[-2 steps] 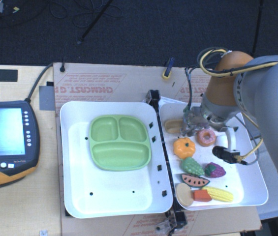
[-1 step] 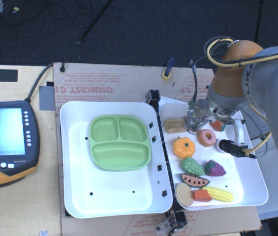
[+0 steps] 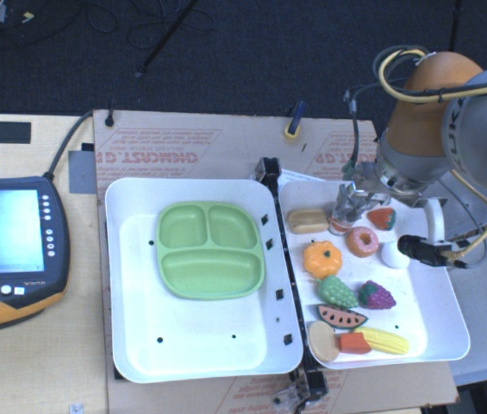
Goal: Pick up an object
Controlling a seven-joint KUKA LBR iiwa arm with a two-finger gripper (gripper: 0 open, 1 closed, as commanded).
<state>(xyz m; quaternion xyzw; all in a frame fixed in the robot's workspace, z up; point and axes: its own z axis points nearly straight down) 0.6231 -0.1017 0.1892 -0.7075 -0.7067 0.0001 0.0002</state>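
- No fixed target; the candidates are toy foods in the right bin (image 3: 458,335), and nearest my claw (image 3: 352,207) are the tan bread piece (image 3: 308,221) and the pink donut (image 3: 363,241).
- I'm hovering the claw over the bin's upper part, just above the donut and beside the bread; a small red-rimmed piece (image 3: 340,228) is sitting right under it.
- Claw state: can't tell from this angle. Nothing is visibly sitting between its tips, so I'm not claiming a grasp.
- Step, as I judge it: the approach/descent onto an item, with no lift yet.
- Others nearby: red strawberry-like piece (image 3: 382,218) to the claw's right, white egg (image 3: 393,254) beyond the donut, orange pumpkin (image 3: 322,260) below the bread.
- Further down: green leafy veg (image 3: 338,292), purple grapes (image 3: 377,295), watermelon slice (image 3: 342,317), corn cob (image 3: 385,341).
- Left bin (image 3: 140,335) is holding a green divided plate (image 3: 210,250); it doesn't come into this pick.
- Next move is calling for centring on one item only. Bread, red-rimmed piece and donut are crowding together, so a sloppy descent is risking a nudge or a pinch on two.
- Both bins are resting on the surface (image 3: 19,352), a tablet-like pendant (image 3: 10,240) at far left.
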